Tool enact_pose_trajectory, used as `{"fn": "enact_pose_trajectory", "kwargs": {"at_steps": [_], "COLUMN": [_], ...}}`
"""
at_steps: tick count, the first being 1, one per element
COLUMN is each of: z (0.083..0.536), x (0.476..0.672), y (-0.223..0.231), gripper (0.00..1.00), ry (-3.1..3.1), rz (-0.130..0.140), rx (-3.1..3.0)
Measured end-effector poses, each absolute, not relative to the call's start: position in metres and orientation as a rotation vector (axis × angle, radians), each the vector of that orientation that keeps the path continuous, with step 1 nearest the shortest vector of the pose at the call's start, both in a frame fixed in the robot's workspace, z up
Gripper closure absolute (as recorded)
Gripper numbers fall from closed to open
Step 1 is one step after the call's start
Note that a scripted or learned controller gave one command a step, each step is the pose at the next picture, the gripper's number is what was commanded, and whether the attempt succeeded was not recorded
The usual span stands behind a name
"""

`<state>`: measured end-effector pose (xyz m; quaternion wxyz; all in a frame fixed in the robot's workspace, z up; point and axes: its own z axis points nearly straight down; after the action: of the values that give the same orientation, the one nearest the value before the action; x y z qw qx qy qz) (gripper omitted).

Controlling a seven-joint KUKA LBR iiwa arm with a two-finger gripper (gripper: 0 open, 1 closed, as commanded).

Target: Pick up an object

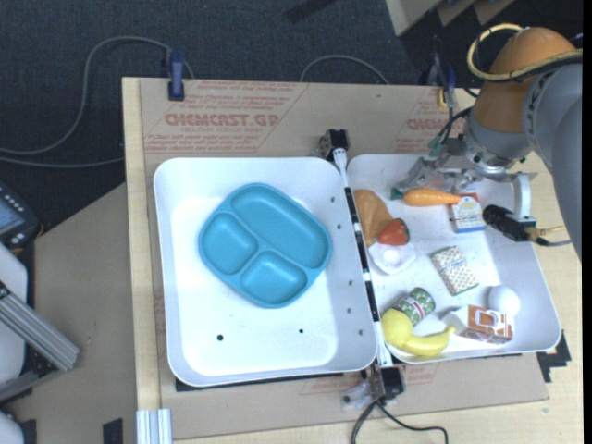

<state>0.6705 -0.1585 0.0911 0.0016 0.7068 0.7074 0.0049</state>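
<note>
Carrot (432, 197): orange, lying on its side in the right bin (544, 296), directly under the fingers (413, 178) and at their tips. The fingers look spread apart, one to either side of the carrot's length. The view does not show whether either finger touches the carrot. The carrot rests on the bin floor.

Items in the right bin, located from the fingers:
- Small white and blue carton (467, 213): just beside the fingers, on the side towards the arm and slightly nearer the camera, next to the carrot's blunt end.
- Brown bread-like piece (372, 213): near the fingers, on the side away from the arm, against the bin's inner wall.
- Red tomato-like item (394, 232): touching the brown piece, nearer the camera than the fingers.
- Patterned packet (455, 269): well forward of the fingers, at mid-bin.
- Green can (417, 304) and banana (416, 339): far from the fingers, at the bin's near corner, touching each other.
- White egg (502, 299) and orange packet (488, 322): far from the fingers, near the bin's front edge.

Left bin (168, 248): well apart from the fingers, holding a blue divided plate (265, 243). Both bins sit on the tabletop (231, 109).
</note>
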Motion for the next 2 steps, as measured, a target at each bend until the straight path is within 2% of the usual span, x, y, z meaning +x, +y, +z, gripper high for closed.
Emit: {"fn": "enact_pose_trajectory", "kwargs": {"at_steps": [1, 2], "z": [0.1035, 0.1024], "x": [0.6723, 0.6718], "y": [-0.1572, -0.1571], "gripper": [1.0, 0.0], "ry": [2.218, 2.219], "rz": [0.02, 0.018], "rx": [2.21, 2.211]}}
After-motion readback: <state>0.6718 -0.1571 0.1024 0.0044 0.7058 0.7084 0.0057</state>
